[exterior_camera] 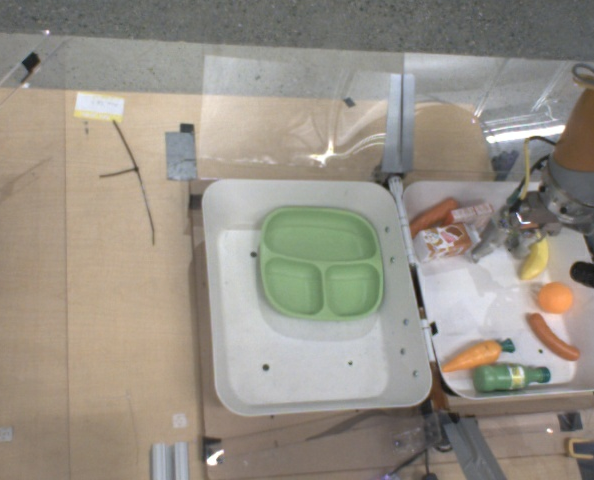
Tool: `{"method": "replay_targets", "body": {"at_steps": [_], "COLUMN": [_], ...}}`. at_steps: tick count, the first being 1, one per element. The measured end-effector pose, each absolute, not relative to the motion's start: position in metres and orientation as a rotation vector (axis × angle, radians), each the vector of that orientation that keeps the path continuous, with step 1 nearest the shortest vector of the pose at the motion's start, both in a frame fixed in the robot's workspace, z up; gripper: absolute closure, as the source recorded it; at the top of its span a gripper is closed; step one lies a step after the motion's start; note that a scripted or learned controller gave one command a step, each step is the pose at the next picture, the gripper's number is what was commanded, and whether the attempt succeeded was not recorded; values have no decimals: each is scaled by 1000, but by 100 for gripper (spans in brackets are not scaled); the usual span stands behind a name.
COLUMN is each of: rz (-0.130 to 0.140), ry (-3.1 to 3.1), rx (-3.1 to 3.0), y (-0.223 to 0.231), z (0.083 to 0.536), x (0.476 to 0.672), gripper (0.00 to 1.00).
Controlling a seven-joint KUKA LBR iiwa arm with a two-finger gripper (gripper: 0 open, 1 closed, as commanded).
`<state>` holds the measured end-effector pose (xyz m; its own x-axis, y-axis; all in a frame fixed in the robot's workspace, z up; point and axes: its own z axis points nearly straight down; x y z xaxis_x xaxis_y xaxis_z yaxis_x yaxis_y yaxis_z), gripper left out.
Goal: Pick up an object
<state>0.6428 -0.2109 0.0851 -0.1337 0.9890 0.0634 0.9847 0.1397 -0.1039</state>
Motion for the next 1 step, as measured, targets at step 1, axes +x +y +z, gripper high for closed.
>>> {"method": "replay_targets", "body": {"at_steps": [1], "rz": [86], "ry": [-2296], "rx": [-2006], "y": [-224], "z": [96], "x": [640], "gripper": [100]}}
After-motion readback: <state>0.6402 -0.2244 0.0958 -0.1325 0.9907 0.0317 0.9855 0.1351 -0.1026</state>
